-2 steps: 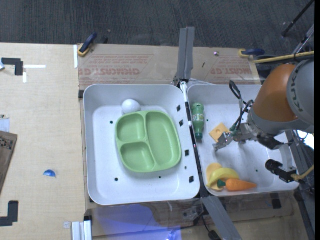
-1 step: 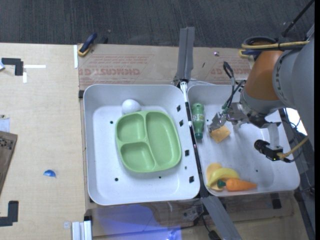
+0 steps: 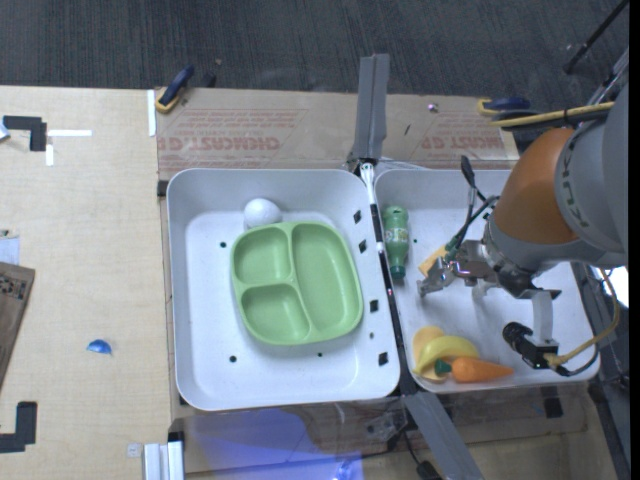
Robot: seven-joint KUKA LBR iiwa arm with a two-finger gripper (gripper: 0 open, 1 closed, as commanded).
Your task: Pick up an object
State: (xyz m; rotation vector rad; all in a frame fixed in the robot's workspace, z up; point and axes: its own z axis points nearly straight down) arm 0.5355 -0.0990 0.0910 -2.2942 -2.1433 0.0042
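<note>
Near edge of the right bin (image 3: 575,373): carrot (image 3: 480,370) touching a banana (image 3: 443,349). Behind them the gripper (image 3: 438,278) hangs low over the bin floor, can't tell how open, nothing visibly held. Farther back, a green bottle (image 3: 396,238) along the left wall.

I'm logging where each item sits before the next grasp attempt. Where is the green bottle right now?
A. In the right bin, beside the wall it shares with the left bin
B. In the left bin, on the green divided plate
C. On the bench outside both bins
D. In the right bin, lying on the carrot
A. The green bottle lies in the right bin along the dividing wall, apart from the carrot at the bin's near edge.
</note>
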